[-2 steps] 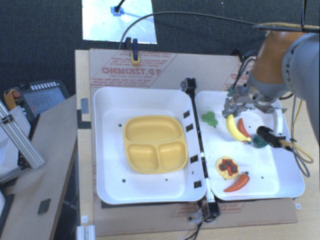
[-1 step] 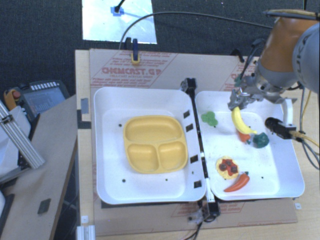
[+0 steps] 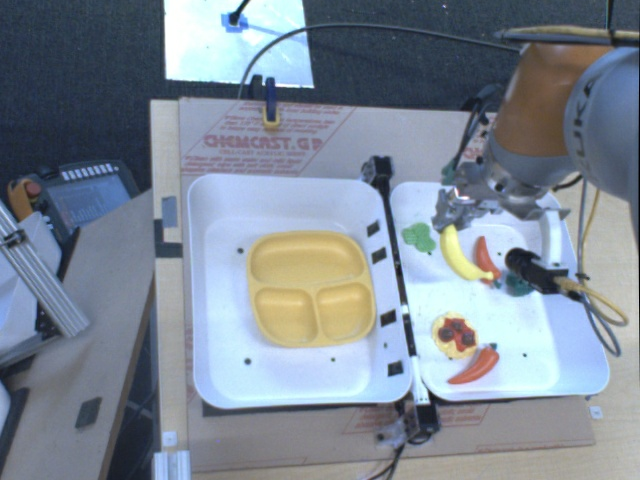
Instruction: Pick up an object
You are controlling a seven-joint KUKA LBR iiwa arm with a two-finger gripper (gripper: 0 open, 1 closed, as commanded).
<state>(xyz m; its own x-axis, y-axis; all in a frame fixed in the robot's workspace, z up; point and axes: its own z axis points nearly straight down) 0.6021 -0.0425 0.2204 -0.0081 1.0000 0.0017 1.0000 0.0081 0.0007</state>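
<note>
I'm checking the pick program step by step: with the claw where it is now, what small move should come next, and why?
Probably a short, straight descent. The claw hangs in the right bin just above the upper end of the banana and nothing shows between its fingers. The green piece and red pepper lie close on either side, so drifting sideways risks catching those.

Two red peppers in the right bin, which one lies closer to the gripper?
The red pepper beside the banana, just below the gripper. It lies against the banana; the other red pepper sits near the bin's front edge, below the pizza toy.
</note>
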